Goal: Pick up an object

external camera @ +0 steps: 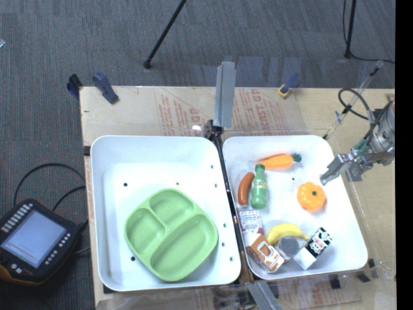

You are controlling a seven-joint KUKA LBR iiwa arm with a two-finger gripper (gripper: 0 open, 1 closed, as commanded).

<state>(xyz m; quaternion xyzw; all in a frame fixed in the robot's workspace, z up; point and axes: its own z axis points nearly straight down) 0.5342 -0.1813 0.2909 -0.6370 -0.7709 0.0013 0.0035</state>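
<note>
The right bin (310, 142) holds several toy foods. An orange carrot (279, 161) lies near its back. A green bottle (259, 186) and a reddish sausage (244, 188) lie side by side at the left. An orange pumpkin-like fruit (311, 196) sits right of centre. At the front are a banana (286, 232), a cow-patterned carton (317, 243), a grey can (290, 246), a brown snack (265, 253) and a small packet (250, 220). My gripper (334, 170) hovers over the bin's right rim, up and to the right of the orange fruit, with nothing seen in it.
The left bin (110, 154) holds a green divided plate (171, 234). A grey post (225, 95) stands behind the seam between the bins. Clamps (104, 86) sit on the bench's back edge. A teach pendant (33, 240) lies on the floor at left.
</note>
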